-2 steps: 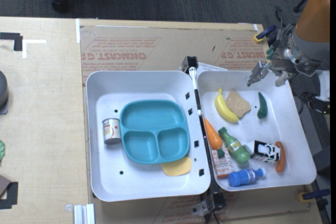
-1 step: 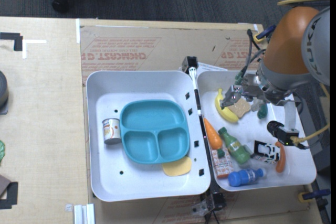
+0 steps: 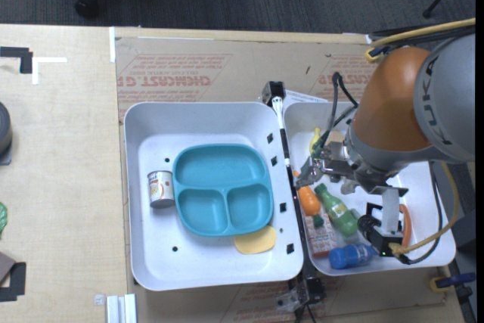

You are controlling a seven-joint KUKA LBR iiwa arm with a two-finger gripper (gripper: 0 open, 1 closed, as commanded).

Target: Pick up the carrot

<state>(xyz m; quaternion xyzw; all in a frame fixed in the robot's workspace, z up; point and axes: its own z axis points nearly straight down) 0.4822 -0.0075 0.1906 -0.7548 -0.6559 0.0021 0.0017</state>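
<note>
While my claw (image 3: 318, 163) hangs over the right white bin (image 3: 321, 262), I cannot tell its state. The small orange carrot (image 3: 308, 201) lies crowded between the bin's left wall and a green plastic bottle (image 3: 337, 211).

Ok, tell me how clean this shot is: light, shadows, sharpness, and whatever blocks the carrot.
Camera view: light is even and soft, with faint shadows under the teal divided tray in the left bin. Focus is fairly sharp on the bins; the small can's label is unreadable. The arm covers much of the right bin, and the carrot shows only partly beside the green bottle.
</note>
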